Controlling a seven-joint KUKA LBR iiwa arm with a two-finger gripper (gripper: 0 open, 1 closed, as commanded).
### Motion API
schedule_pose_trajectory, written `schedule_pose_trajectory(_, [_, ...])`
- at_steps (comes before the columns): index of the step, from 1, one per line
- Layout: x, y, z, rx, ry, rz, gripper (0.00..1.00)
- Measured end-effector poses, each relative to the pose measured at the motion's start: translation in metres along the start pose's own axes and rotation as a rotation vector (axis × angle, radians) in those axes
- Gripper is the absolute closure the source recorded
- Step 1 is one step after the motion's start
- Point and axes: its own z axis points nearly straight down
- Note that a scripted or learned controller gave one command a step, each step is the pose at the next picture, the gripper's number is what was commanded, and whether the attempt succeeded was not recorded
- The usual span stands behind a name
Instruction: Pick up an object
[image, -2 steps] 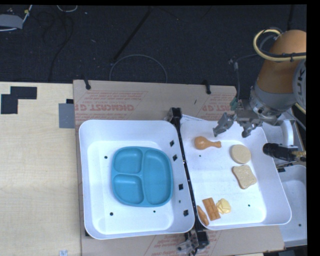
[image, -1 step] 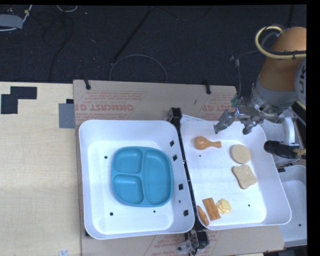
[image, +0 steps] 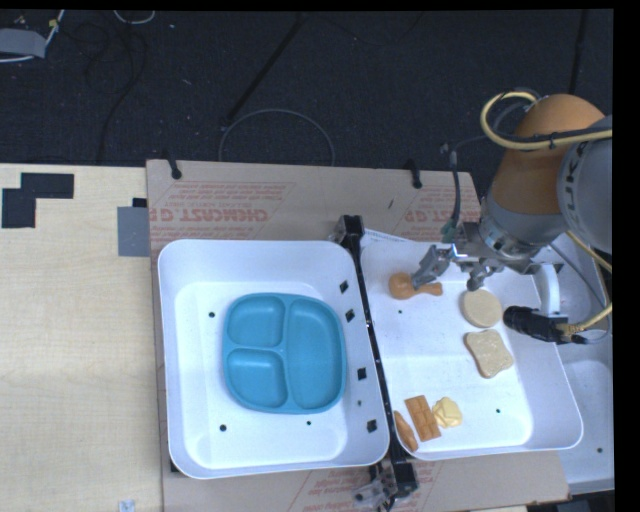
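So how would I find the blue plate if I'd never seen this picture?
Look at the two white bins side by side and choose the left bin, the one away from the robot arm. The blue plate lies flat in its middle. It is the one bright blue thing here, rounded and split into three sections, while the small food pieces in the right bin are tan, orange or yellow.

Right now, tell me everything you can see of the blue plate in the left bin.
The blue plate is a rounded-square divided dish, apparently plastic, with three compartments: one long one on the right, two smaller ones on the left. It lies flat, right side up, near the middle of the left bin, resting on its floor. Nothing else touches it.
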Motion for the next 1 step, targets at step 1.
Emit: schedule_pose_trajectory(1, [0.0059, 0.0038, 0.0467, -0.001, 0.000, -0.001, 0.00])
